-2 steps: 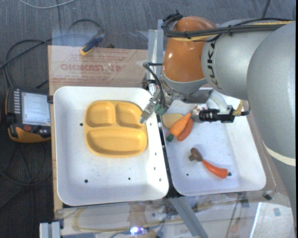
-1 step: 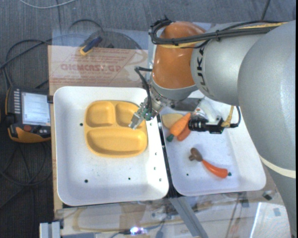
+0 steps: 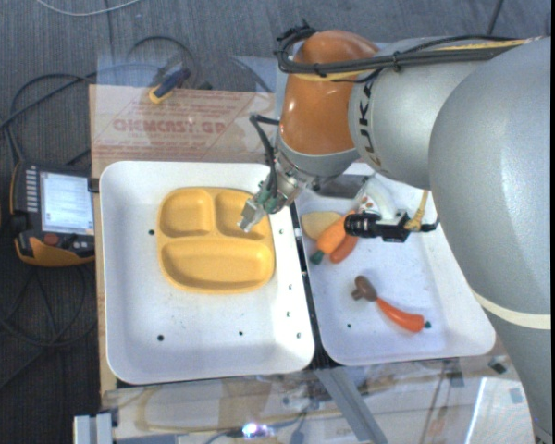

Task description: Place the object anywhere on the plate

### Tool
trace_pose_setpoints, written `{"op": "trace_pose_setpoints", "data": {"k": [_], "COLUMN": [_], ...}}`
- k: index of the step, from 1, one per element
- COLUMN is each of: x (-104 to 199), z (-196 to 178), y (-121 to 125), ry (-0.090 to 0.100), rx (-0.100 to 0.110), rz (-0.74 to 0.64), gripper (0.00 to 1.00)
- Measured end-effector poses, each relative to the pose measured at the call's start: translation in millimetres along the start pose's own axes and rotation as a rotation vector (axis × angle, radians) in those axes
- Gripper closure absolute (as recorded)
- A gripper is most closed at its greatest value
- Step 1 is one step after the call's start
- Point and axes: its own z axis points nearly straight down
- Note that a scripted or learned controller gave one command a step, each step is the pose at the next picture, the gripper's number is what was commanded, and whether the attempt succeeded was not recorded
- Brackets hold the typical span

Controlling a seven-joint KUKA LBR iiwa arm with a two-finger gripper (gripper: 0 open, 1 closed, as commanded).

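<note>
A yellow divided plate (image 3: 213, 239) lies in the left white bin (image 3: 139, 331). My gripper (image 3: 252, 215) hangs over the plate's upper right compartment, close to the plate's right rim. I see nothing clearly held at its tip. In the right bin (image 3: 444, 331), an orange carrot (image 3: 334, 238) and a pale yellow piece (image 3: 321, 222) lie near the left wall. A second orange carrot (image 3: 400, 316) lies lower in that bin, with a small brown object (image 3: 361, 289) at its upper left end.
The arm's large grey body covers the upper right of the view and part of the right bin. A teach pendant (image 3: 55, 211) sits left of the bins. A cardboard sheet (image 3: 176, 128) lies behind the left bin.
</note>
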Motion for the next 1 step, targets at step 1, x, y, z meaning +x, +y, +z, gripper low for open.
{"op": "trace_pose_setpoints", "data": {"k": [1], "x": [-0.3], "z": [-0.1], "y": [-0.2], "ry": [-0.001], "rx": [0.000], "rz": [0.000], "gripper": [0.00]}}
